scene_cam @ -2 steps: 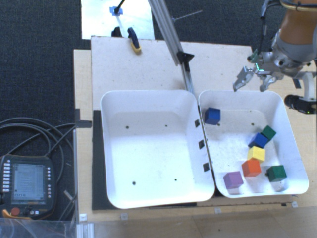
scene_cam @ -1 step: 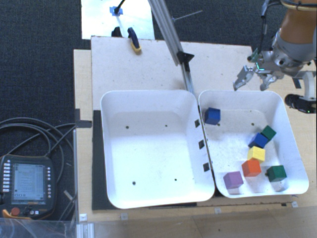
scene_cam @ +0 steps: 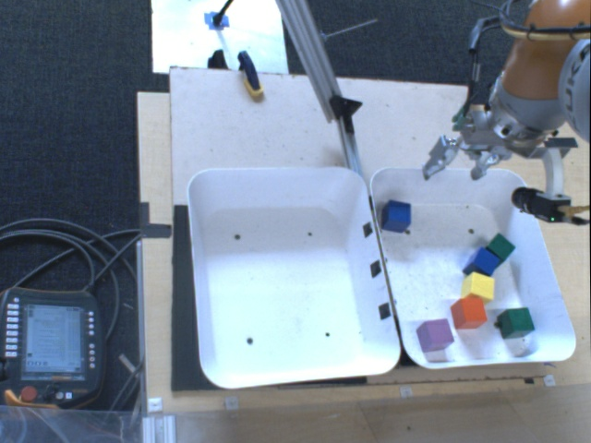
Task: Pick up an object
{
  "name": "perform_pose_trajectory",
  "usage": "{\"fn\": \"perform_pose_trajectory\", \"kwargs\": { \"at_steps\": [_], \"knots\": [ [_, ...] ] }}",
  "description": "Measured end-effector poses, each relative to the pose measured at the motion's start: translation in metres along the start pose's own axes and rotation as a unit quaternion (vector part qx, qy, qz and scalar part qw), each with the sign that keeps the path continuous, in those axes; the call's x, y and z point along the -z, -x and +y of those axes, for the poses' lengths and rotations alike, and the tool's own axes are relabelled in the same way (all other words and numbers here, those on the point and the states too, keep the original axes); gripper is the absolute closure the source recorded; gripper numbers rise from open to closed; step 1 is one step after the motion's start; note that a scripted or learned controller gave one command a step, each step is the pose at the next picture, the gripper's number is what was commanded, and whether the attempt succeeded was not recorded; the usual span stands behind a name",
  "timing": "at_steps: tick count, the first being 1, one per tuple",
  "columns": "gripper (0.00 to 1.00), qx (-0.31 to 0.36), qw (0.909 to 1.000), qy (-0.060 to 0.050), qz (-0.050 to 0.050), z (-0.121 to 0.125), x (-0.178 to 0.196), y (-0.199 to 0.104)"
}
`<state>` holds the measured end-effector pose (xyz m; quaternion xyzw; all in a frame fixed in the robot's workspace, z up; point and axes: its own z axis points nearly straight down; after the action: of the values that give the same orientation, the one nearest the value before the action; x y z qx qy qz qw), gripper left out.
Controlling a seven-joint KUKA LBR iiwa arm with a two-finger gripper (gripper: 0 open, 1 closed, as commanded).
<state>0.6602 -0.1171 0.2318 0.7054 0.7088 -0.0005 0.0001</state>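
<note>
We see the blue block (scene_cam: 396,215) sitting alone at ten o'clock in the right bin (scene_cam: 545,275), other colored blocks bunched at five o'clock, and the claw (scene_cam: 460,161) spread wide with nothing in it above the bin's twelve o'clock rim.

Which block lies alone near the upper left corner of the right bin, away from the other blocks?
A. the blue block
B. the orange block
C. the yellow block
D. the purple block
A: the blue block sits by itself near the upper left corner of the right bin, while the yellow block, orange block and purple block cluster at its lower right.
</note>
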Motion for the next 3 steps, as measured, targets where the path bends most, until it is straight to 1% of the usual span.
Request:
{"fn": "perform_pose_trajectory", "kwargs": {
  "at_steps": [1,2,3],
  "knots": [
    [0.0,-0.002,1.0,-0.001,0.0,0.002,-0.047,0.009],
    [0.0,-0.002,1.0,0.0,0.0,-0.005,-0.105,0.008],
    [1.0,0.0,1.0,0.003,0.0,-0.003,-0.091,0.009]
  ]
}}
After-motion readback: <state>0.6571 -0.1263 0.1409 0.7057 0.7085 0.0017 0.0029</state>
